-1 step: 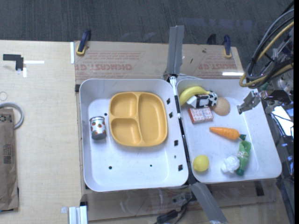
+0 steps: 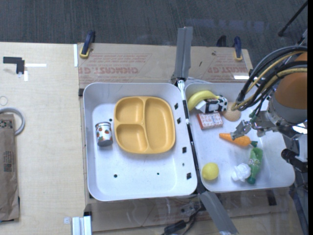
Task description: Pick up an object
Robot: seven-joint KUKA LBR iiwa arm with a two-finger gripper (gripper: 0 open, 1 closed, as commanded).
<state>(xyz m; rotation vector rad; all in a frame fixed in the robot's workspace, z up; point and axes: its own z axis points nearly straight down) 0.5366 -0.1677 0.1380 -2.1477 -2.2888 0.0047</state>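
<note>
In the right bin lie an orange carrot, a banana, a black-and-white toy, a pink flat box, a beige round piece, a yellow lemon and a green bottle with a white cap. My gripper hangs just above the carrot's right end, with the arm's orange band to its upper right. Nothing visibly sits in the gripper.
The left bin holds a yellow divided plate and a small printed can. A raised divider separates the bins. Cables loop above the right bin. A brown paper bag lies far left on the bench.
</note>
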